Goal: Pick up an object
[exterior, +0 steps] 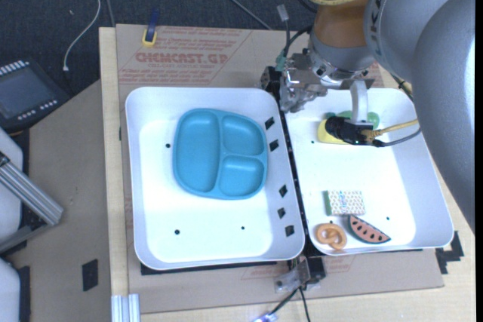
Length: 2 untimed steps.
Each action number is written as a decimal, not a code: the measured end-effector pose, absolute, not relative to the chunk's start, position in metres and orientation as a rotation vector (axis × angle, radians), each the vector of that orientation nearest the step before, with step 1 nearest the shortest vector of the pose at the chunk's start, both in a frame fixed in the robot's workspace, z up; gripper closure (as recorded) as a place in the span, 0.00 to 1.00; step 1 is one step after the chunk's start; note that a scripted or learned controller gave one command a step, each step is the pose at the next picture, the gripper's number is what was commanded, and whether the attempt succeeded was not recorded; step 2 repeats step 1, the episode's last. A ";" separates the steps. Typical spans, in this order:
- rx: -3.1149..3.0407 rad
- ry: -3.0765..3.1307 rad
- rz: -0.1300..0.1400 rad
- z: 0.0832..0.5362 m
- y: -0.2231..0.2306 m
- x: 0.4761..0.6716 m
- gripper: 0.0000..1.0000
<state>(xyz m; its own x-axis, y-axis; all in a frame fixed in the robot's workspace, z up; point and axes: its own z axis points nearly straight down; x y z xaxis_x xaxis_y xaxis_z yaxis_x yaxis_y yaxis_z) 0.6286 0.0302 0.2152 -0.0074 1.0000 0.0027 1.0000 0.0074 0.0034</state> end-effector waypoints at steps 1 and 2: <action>2.213 2.228 0.007 0.225 0.089 0.648 1.00; 2.213 2.228 0.007 0.225 0.089 0.648 1.00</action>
